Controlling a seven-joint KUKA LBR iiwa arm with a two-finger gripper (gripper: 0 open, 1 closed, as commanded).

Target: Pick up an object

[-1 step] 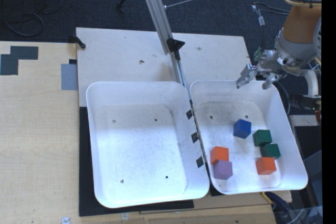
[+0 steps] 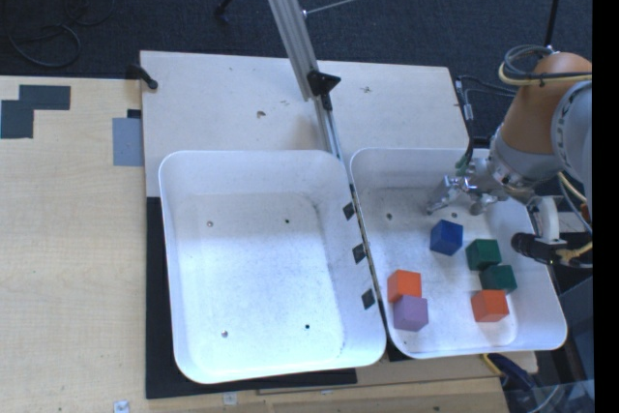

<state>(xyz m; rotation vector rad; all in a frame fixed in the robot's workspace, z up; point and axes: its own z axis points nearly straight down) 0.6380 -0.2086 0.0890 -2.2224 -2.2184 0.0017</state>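
From above, the bench carries two shallow white plastic bins side by side, the left bin (image 2: 193, 208) and the right bin (image 2: 542, 334), their inner rims touching along a line marked by small black clips. A slanted silver metal rail (image 2: 290, 24) runs from the far floor down to where the two bins meet.

The grey arm with its orange band (image 2: 546, 106) reaches in from the right and bends down over the far right part of the right bin. Its two-finger metal gripper (image 2: 462, 198) hangs low above the bin floor, with silvery fingers spread apart and pointing left and downward; nothing sits between them, so it is open and holds no object.

All the loose objects lie in the right bin. A small blue cube (image 2: 446, 237) sits just near of the gripper, close below its fingertips but apart from them. To its right lie two dark green cubes, the farther green cube (image 2: 483, 253) and the nearer green cube (image 2: 499, 279), which touch or nearly touch each other. Nearer again, by the bin's right front corner, stands an orange-red cube (image 2: 490, 306). On the left side of this bin, close to the shared rim, an orange cube (image 2: 404, 285) rests against a pale purple cube (image 2: 410, 312) just in front of it.

The bins rest on a pale wooden bench top (image 2: 68, 247) with a white board (image 2: 232, 102) behind them.
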